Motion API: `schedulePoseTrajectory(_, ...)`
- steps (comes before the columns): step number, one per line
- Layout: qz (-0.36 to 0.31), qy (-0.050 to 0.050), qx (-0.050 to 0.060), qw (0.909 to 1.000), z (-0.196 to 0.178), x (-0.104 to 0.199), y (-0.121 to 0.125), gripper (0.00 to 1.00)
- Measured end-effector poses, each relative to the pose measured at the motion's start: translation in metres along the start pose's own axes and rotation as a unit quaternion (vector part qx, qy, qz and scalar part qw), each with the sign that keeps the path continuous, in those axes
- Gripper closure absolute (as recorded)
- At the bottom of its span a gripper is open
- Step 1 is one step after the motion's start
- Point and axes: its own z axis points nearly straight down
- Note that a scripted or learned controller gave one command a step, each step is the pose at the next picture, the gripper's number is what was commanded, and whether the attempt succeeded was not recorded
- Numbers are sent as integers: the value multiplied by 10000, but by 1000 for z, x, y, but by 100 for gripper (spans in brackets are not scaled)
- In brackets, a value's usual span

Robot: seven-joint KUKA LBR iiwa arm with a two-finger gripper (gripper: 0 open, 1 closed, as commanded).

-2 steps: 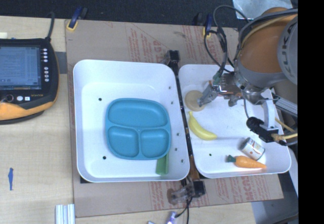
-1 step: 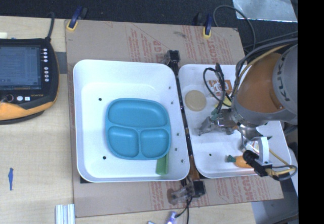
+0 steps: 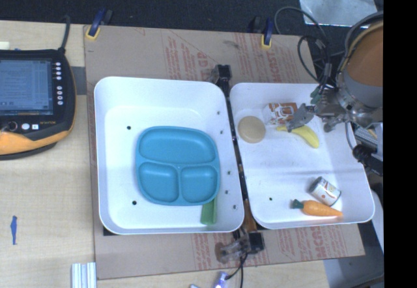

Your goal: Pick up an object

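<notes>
My gripper (image 3: 317, 117) hangs over the back right of the right bin (image 3: 352, 169), open, with nothing between its fingers. Just below and in front of it lies a yellow banana (image 3: 308, 135). A small printed packet (image 3: 281, 111) lies to the gripper's left, and a round beige disc (image 3: 251, 129) sits further left, near the bin's left wall. A small tin can (image 3: 325, 190) and an orange carrot (image 3: 318, 209) rest at the front right of this bin.
The left bin (image 3: 111, 150) holds a blue divided plate (image 3: 177, 164) and a green piece (image 3: 208, 213) at its front right corner. A tablet-like pendant (image 3: 32, 94) lies on the bench to the far left. Cables (image 3: 306, 39) loop behind the right bin.
</notes>
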Motion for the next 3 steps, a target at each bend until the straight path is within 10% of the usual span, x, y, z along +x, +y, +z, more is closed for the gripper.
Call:
schedulePoseTrajectory(1,1,6,25,10000,48,-44,8,0)
schedulePoseTrajectory(2,-8,4,27,10000,37,-45,8,100)
schedulePoseTrajectory(3,-8,4,28,10000,37,-45,8,0)
